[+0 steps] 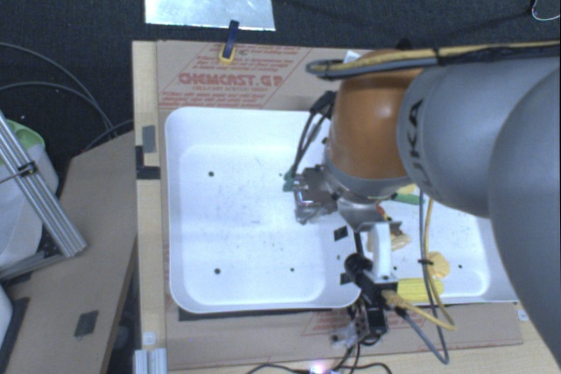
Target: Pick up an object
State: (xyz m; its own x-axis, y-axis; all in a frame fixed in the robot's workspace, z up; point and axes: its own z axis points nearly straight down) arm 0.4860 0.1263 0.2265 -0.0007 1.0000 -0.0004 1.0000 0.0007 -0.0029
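Your gripper [308, 195] hangs mid-frame over the left bin [188, 188]; you cannot tell whether it grips anything; a yellow thing [436, 264] lies lower right.

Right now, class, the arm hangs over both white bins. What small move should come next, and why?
Probably shift the arm slightly toward the right-hand bin before lowering. Its wrist sits over the seam between the bins, while a yellow piece that looks graspable lies in that bin, just off to the side.
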